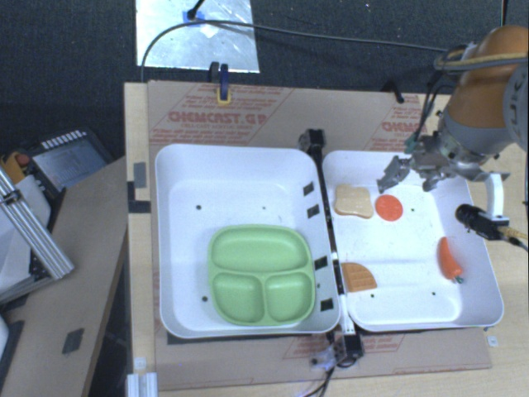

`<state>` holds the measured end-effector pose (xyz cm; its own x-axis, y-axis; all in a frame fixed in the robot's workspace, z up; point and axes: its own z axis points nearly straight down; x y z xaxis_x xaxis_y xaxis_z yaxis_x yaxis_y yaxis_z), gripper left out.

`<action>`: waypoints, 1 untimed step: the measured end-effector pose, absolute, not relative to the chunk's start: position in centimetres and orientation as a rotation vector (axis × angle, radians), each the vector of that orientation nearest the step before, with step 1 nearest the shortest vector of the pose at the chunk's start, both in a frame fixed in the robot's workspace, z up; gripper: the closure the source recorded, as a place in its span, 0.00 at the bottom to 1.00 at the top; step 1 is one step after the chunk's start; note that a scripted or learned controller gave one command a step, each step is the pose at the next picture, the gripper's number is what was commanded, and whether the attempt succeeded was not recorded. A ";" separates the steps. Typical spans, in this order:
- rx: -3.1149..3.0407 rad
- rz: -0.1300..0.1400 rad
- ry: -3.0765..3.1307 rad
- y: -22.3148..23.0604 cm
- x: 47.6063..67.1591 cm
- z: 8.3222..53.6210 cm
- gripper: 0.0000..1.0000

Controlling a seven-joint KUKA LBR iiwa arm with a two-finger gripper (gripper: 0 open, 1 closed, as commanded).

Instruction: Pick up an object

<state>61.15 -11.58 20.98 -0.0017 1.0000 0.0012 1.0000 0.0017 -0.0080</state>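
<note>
While two white bins (240, 160) sit on the cardboard-covered worktop (248, 114) against dark carpet (66, 56), the gripper (409, 174) hangs spread and empty.

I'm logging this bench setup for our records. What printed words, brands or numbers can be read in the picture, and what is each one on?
"CHEMCAST GP", red print, repeated on the brown protective sheet under the two white bins; clearest above the left bin.
Further red print on that sheet near the right bin and along the front edge: too blurred to read.
Nothing readable on the green tray or the food pieces.

Arm (483, 98) reaching in from right; jaws spread open, holding nothing.
</note>
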 end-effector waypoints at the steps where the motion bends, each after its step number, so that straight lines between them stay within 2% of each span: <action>1: -2.219 -0.002 -2.226 -11.6 61.4 21.5 0.00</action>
<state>61.38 -11.57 21.47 -0.0031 1.0000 0.0001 1.0000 0.0031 0.0014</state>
